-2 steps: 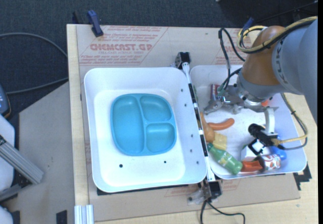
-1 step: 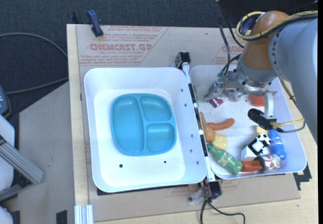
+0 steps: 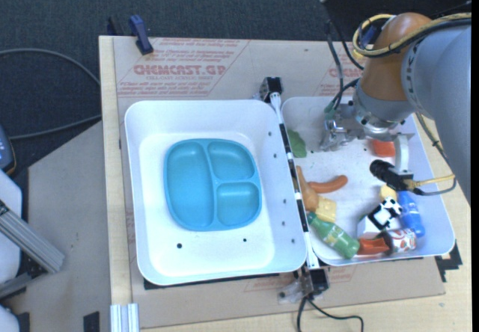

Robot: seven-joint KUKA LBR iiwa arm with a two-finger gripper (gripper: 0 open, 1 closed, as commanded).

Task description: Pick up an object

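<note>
Dark carpet all round, cardboard sheet [image 3: 187, 69] printed in red over the bench top, blue clamp [image 3: 140, 34] at its far left corner, grey cable trailing off the left side. Left bin [image 3: 142, 173] holds a blue sectioned plate [image 3: 213, 182] sitting flat in the middle, nothing on it. Right bin [image 3: 438, 237] carries the clutter: green piece [image 3: 298, 144] against the dividing rim, orange sausage-shaped toy [image 3: 327, 185] near the centre, yellow blocks [image 3: 322, 210] just below it, green bottle [image 3: 334, 237] lying on its side toward the near edge, black-and-white toy [image 3: 387, 214], blue piece [image 3: 410, 220] and a red-and-white can [image 3: 403, 241] bunched at the near right, red-orange piece [image 3: 383, 149] at the far right by the arm. Gripper [image 3: 334, 131] sits low over the far end of the right bin, above bare floor between the green piece and the red-orange piece; can't tell how far the jaws are apart, and nothing visible in them. Best candidate looks like the orange sausage: lies alone, well apart from neighbours, probably light hollow plastic, smooth so may slip or roll; I'd take it across the narrow middle. Bottle is also round and likely to roll, near-right pile too crowded for a clean grasp. Bin floor is glossy white plastic, so objects could slide if nudged
</note>
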